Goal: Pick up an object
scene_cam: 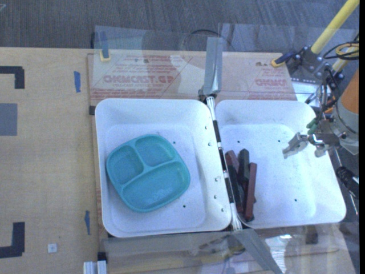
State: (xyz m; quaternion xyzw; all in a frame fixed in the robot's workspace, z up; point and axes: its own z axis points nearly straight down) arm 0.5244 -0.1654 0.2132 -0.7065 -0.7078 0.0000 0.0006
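A teal divided plate (148, 172) lies flat in the left bin (114, 114). Several dark sticks (242, 178), maroon and black, lie side by side along the left wall of the right bin (268, 114). My gripper (304, 146) hangs over the right part of the right bin, well to the right of the sticks. Its fingers stand open and nothing is between them. The arm's orange band (351, 96) shows at the right edge.
A divider (219, 153) runs between the two bins. A clear sheet with red lettering (142, 79) lies behind them. A yellow rod and cables (331, 33) stand at the back right. Wooden benchtop (45, 153) extends to the left.
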